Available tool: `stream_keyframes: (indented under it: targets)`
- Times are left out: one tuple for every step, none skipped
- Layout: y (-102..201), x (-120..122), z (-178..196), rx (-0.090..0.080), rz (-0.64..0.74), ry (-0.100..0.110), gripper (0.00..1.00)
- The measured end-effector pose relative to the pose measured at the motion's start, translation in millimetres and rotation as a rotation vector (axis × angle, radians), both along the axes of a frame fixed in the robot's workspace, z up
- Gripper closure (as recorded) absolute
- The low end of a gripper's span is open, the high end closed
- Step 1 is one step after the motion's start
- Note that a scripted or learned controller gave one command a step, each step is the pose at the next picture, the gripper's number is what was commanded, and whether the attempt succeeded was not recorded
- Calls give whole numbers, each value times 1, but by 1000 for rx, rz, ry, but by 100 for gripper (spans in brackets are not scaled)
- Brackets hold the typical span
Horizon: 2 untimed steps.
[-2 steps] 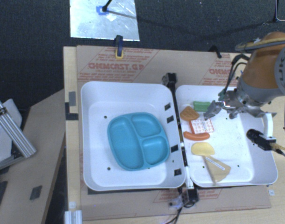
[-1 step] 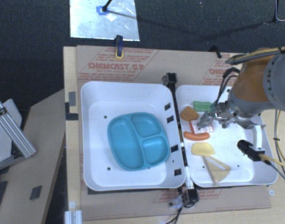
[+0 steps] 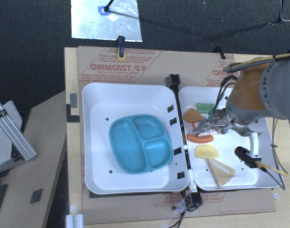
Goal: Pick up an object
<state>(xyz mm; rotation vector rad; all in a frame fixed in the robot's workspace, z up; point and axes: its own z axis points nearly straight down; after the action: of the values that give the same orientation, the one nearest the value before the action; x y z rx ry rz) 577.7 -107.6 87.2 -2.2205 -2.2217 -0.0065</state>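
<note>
The jaws (image 3: 205, 124) hang low in the right bin (image 3: 252, 178), whether apart or together I cannot tell. Just beneath them lies a red sausage (image 3: 200, 138), with a brown piece (image 3: 192, 115) beside it and a yellow piece (image 3: 206, 151) nearer the front. The sausage looks light, smooth and likely to roll; I'd pinch it across its middle. The left bin (image 3: 95, 127) holds a blue tray (image 3: 138, 143).
</note>
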Motion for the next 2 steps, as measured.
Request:
stream_keyframes:
  targets:
    - [-2,4,15,-7,-1,-15,100]
    - [4,10,75,-4,4,-2,100]
